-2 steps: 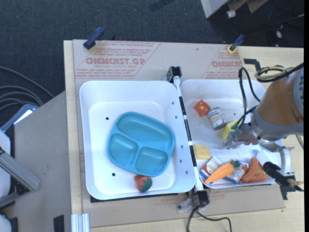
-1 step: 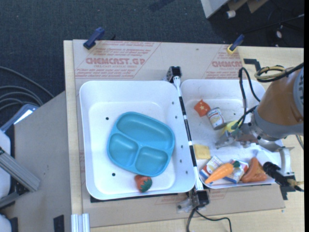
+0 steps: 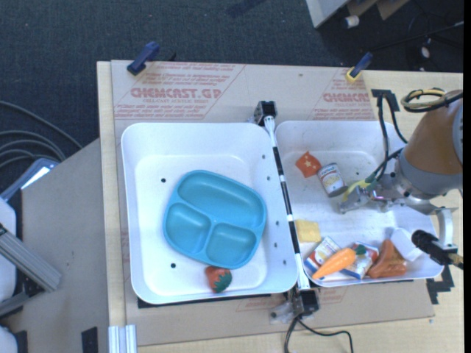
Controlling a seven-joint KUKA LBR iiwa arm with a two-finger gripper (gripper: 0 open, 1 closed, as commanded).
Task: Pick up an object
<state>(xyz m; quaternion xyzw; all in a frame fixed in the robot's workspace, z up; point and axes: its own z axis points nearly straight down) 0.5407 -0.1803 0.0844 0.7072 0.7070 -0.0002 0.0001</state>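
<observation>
Pincer: the two-finger gripper (image 3: 353, 198) is low in the right-hand shallow white bin (image 3: 346, 134), reaching leftward from the grey wrist; whether it is spread or pressed together cannot be told, and nothing is seen pinched in it.
Nearest object: a small silver tin can with a paper label (image 3: 331, 179) lies tilted just beside the gripper's tip, up and to the left of it.
Further left: a red-orange crumpled packet (image 3: 307, 164) lies near the can, toward the divider.
Near edge of right bin: a pale yellow square block (image 3: 307, 232) lies by the divider; an orange plastic carrot (image 3: 338, 260) lies across a white and red wrapper (image 3: 323, 251); an orange-brown wedge (image 3: 386, 262) lies to their right.
Left bin: a blue plastic divided plate (image 3: 213, 218) sits in the middle of the left-hand white bin (image 3: 140, 190), with a red strawberry-like toy (image 3: 218, 278) just beside its near rim.
Bench: a tan board with red lettering (image 3: 176, 90) lies under both bins.
</observation>
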